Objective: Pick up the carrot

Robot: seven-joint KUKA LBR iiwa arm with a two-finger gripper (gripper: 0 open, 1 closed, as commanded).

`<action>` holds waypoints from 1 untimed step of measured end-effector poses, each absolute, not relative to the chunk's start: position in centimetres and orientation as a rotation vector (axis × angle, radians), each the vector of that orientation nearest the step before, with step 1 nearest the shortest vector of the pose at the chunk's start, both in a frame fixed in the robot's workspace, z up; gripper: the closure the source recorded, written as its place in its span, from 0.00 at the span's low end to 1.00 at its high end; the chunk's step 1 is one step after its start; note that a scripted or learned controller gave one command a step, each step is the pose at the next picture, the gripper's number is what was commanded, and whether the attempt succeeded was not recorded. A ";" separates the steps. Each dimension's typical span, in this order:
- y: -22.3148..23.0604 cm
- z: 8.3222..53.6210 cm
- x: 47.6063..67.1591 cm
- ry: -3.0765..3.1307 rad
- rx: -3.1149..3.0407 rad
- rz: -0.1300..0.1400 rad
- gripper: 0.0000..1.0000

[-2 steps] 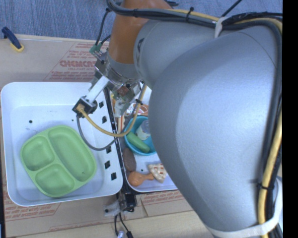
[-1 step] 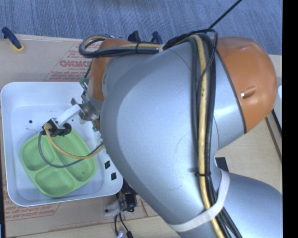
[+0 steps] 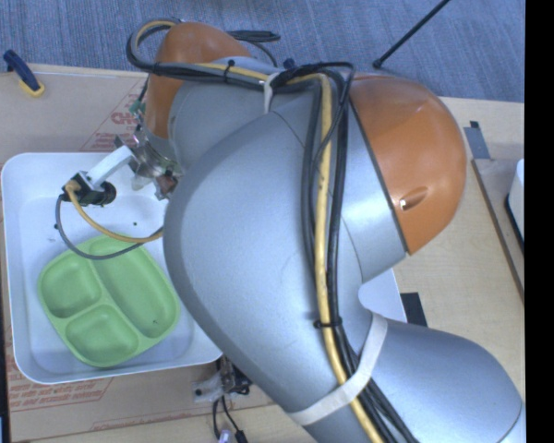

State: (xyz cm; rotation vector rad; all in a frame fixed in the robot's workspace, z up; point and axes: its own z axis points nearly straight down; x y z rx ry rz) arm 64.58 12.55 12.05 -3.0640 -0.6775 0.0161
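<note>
View from above of one grey and orange arm (image 3: 277,247) reaching over the surface (image 3: 480,275) from the right, its bulk covering the middle of the scene. The pincer (image 3: 157,175) hangs over the far part of the left bin (image 3: 18,247), beyond the green plate (image 3: 106,303); whether it is open or closed, or has hold of anything, cannot be told at this angle. The place of the carrot cannot be told either: it may lie under the arm, which hides the near right part of this bin and nearly all that lies to the right of it. By judgement, a carrot is light, stiff and smooth, tapering to a point, and apt to roll or slip out of a grip taken near the thin end; the best hold is probably across its thick middle, with the pincer set crosswise to its length. Count: one arm; one pincer; one white bin plainly seen, with a white corner (image 3: 380,295) beside the arm that may belong to a second; one green plate with three compartments, all bare; one blue and yellow clip (image 3: 23,72) at the far left corner of the surface.
</note>
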 end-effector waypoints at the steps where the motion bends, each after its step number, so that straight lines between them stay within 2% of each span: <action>1: 18.0 14.3 64.6 -0.599 -3.083 0.011 0.00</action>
